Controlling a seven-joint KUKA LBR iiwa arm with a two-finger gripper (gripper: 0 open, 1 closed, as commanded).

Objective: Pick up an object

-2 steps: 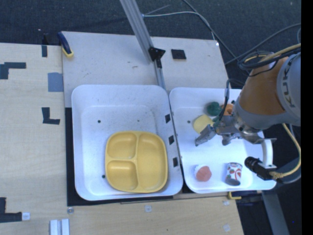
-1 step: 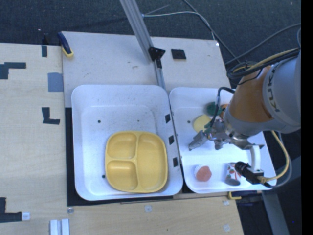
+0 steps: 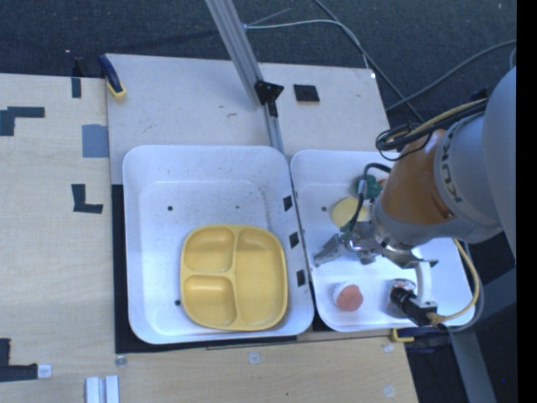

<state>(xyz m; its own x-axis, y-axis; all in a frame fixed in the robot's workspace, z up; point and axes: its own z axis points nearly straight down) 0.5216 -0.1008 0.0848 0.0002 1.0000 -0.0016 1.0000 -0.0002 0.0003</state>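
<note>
Down low in the right bin [image 3: 323, 168] at the 3 o'clock side, end effector [image 3: 329, 250] spread open, nothing between the fingers. Pale yellow object [image 3: 344, 211] just beside it toward 1 o'clock, partly hidden under the wrist. Pink-and-white object [image 3: 347, 297] near, toward 5 o'clock, lying loose on the bin floor.

Risks, as a judgement: fingers sitting between two targets, so could well close on air. Bin's left wall close at 9 o'clock; could scrape it or catch the rim. Small rounded pieces likely to roll or squirt away under a poor pinch. Yellow one half covered, so hard to line up.

Count: two white bins on the table [image 3: 50, 225]. One yellow divided plate [image 3: 234, 277] in the left bin [image 3: 201, 162]. Two small objects in the right bin.
</note>
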